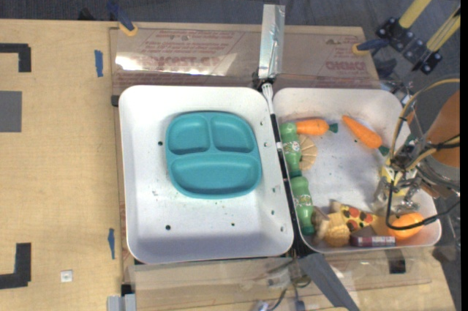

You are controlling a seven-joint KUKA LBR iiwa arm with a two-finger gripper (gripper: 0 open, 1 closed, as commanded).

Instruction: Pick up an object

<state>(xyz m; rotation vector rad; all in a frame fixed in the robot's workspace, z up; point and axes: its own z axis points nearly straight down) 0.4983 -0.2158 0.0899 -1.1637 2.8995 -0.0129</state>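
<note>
Step in hand: the approach, as I judge it; the gripper [398,189] hangs low over the right side of the right bin [329,99], near the orange round toy [406,223], with nothing seen between its fingers.
Pincer state: cannot tell; cables and metal parts clutter the fingertips.
Task's thing: no single target is clear; the nearest candidate is the orange round toy, at the bin's near right corner, just below the gripper.
Next move: likely a short descent and a centring over one toy, then a close; the crowded corner calls for care.
Other toys: two carrots [313,128] [363,132], tapered, smooth plastic, at the far side; green bottle-like pieces [292,148] along the left wall; a yellowish lumpy cluster [335,227] at the near wall.
Left bin [139,156]: glossy white, shallow, rounded corners, holding a teal divided plate [213,154], matte, three compartments.
Bench: pale wood [51,156].
</note>
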